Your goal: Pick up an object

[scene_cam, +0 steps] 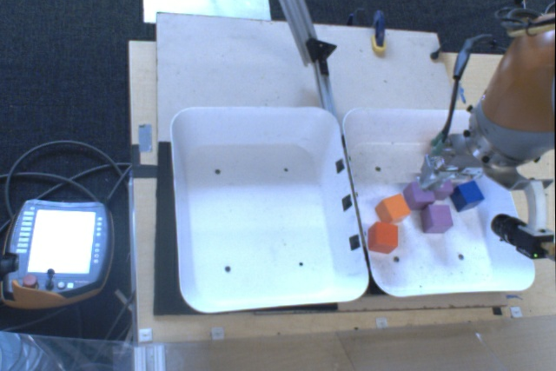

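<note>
- Left bin (261, 135) on the desk (226, 56).
- Right bin (382, 130) holds the blocks: red-orange block (383, 236), orange block (393, 208), two purple blocks (419, 195) (436, 218), blue block (467, 195).
- End effector (437, 174) sits low beside the upper purple block (whether it grips anything, I cannot tell).

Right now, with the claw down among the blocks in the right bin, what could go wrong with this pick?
1. The claw sits over a tight cluster: a purple block lies close to the second purple block and the blue block, so it may catch two or nudge neighbours aside.
2. A push could shove the orange block against the red-orange block near the right bin's wall.
</note>
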Action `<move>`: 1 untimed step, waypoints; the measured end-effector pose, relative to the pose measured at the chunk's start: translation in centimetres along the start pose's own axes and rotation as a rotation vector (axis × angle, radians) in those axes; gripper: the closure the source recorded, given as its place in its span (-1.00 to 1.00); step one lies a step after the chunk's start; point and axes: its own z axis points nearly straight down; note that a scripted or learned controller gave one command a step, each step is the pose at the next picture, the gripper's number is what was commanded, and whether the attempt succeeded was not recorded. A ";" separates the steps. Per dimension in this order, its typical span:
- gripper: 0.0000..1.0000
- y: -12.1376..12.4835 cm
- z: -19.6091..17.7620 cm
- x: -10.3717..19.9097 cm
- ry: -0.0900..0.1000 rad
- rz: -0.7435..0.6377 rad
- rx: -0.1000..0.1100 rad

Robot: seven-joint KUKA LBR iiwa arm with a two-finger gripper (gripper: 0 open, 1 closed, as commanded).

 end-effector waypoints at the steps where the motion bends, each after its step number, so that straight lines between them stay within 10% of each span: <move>1: 1.00 3.3 0.5 3.4 0.000 0.001 -0.001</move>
